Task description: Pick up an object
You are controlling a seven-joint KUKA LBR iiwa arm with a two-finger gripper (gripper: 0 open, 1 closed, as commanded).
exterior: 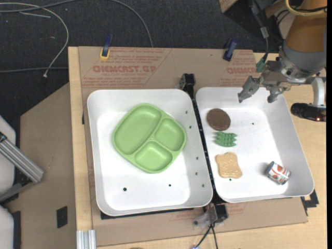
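Tool (pixel 258 94): fingers spread apart, gripping nothing, over the right bin's (pixel 290 139) far rim.
Brown disc (pixel 218 119): in the right bin, left of the tool.
Green piece (pixel 225 138): just below the disc.

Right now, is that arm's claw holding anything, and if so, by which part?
Nothing is held. The end effector hangs open above the right bin's far edge, with nothing between its fingers.
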